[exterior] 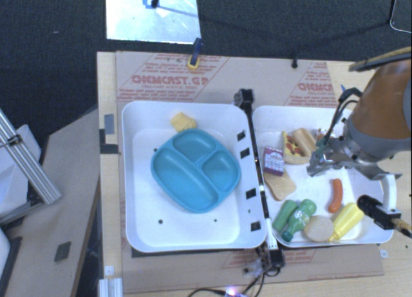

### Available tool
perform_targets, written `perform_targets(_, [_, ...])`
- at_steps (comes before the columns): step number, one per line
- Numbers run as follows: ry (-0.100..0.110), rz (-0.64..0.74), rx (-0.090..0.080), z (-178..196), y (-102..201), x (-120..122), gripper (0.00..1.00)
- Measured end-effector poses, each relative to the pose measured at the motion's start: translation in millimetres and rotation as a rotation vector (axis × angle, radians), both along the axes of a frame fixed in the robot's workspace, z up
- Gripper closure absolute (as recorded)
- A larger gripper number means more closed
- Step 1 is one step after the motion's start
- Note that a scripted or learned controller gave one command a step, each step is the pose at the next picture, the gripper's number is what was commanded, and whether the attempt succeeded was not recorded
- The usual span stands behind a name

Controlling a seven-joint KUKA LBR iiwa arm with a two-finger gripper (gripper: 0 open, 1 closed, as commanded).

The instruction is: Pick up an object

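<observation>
- In the right bin (386,241), the gripper (320,163) hung between hot dog (300,145) and sausage (335,195); finger state unclear.
- In the left bin (138,225) lay a blue divided plate (195,169).

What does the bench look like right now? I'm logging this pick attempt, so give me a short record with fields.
left bin: holds a blue divided plate and a small yellow piece near its far edge
right bin: holds toy foods
foods: hot dog, purple packet, bread slice, green bottle, round bun, yellow bottle, orange sausage
pincer: low over the right bin, between hot dog and sausage
held object: none visible
</observation>
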State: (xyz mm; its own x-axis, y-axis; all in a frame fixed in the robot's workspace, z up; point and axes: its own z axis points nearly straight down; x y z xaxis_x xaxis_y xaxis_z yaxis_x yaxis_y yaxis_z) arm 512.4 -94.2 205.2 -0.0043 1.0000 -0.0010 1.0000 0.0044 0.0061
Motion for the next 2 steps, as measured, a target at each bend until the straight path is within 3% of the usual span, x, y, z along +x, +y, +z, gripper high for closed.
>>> perform_targets(1, [0.002, 0.0, 0.001, 20, 0, 1, 1.0])
perform_targets(2, [0.002, 0.003, 0.001, 11, 49, 29, 1.0])
